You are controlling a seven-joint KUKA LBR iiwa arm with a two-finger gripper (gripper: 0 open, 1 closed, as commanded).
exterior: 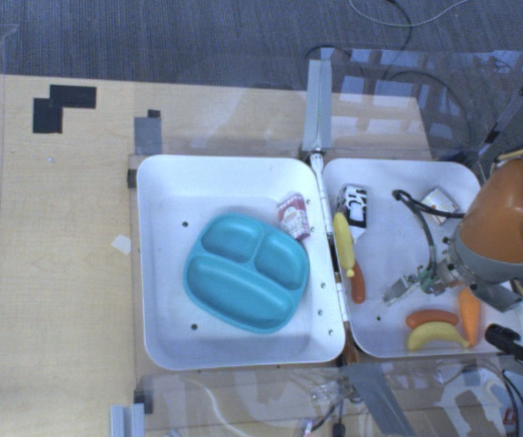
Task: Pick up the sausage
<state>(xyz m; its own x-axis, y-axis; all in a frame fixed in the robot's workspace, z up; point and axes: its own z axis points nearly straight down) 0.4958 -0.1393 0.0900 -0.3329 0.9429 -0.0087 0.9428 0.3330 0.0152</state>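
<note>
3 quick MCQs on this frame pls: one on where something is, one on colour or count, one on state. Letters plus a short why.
1. Where does the blue three-compartment plastic tray lie?
A. left white bin
B. right white bin
C. on the wooden bench

2. What colour is the curved toy banana?
A. green
B. yellow
C. purple

3. How does the red-orange toy sausage stand to the claw?
A. between its fingers
B. lying on the bin floor apart from it
C. lifted above the bin

Answers:
1 A: the tray rests in the left white bin.
2 B: the banana is yellow.
3 B: the sausage lies flat in the right white bin, just above the banana in the camera view.
</note>
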